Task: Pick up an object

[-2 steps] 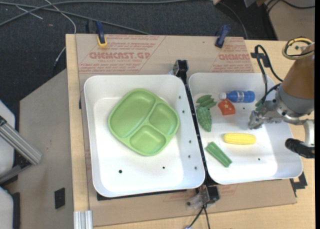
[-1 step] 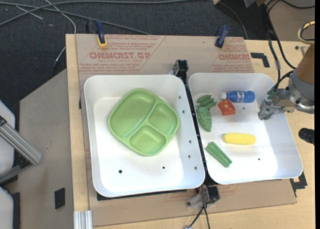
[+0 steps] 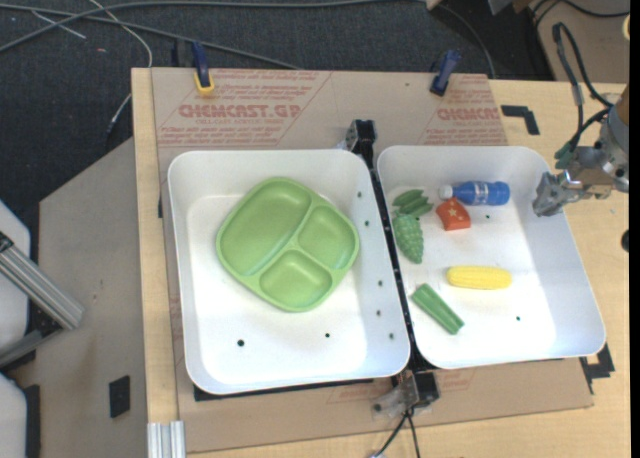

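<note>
Overhead, my end effector (image 3: 553, 193) hung at the right bin (image 3: 570, 276) rim, its state unclear; corn cob (image 3: 479, 278) lay inside. Cardboard (image 3: 300, 106) covered the bench (image 3: 600, 126) over dark carpet (image 3: 80, 66).

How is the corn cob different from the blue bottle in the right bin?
The corn cob is yellow; the bottle is blue with a white cap. The corn lies near the bin's middle, the bottle by its far wall. The corn lies apart, while the bottle has a small red item beside it. Both lie sideways.
</note>
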Motion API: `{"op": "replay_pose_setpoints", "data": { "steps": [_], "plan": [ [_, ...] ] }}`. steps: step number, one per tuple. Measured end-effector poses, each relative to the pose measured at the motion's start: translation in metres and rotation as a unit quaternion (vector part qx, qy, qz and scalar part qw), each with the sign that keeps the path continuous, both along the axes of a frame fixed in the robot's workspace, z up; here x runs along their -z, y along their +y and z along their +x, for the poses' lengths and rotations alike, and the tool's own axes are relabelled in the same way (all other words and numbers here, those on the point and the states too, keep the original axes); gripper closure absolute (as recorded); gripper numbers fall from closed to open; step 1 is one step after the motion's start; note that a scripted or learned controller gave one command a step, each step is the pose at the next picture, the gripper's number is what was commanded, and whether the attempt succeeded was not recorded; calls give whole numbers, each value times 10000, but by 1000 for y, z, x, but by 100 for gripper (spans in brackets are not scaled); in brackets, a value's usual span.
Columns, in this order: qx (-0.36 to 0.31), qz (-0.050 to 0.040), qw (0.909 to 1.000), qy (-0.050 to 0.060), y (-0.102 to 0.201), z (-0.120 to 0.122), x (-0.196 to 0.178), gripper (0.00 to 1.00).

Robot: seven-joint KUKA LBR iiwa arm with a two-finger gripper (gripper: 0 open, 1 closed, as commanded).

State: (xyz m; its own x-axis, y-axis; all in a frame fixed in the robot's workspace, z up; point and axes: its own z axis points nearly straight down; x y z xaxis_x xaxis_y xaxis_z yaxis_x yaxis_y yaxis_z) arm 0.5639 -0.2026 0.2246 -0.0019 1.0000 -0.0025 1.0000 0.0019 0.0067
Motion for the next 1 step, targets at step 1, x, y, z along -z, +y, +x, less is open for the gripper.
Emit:
{"op": "replay_pose_setpoints", "data": {
  "steps": [1],
  "plan": [
    [3,1,10000,3,0,1,-54,100]
  ]
}}
